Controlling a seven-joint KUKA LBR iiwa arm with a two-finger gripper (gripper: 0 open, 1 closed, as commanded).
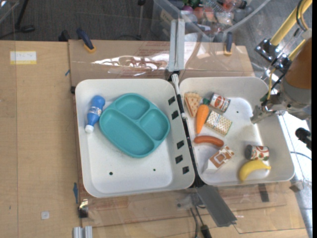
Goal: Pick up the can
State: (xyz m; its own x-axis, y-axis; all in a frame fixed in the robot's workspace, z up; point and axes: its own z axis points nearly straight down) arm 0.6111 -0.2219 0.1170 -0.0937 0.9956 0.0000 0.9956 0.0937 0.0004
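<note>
hovering at the right bin's [277, 128] right rim, the gripper [258, 114] is too small to tell its spread. the red-labelled can [219, 102] lies on its side near the bin's back, well apart from it. beside the can: a carrot [202, 118], a waffle block [219, 123], a toast slice [192, 103]. nearer the front lie a sausage [209, 141], a second small can [257, 152] and a banana [253, 170].

teal plate [134, 124] | blue-white bottle [94, 112] | orange carrot [201, 118] | yellow banana [253, 170] | red-white can [219, 103]

The plate [133, 124] and bottle [94, 112] lie in the left bin [129, 182]; the can [219, 102] in the right bin [282, 148].
</note>
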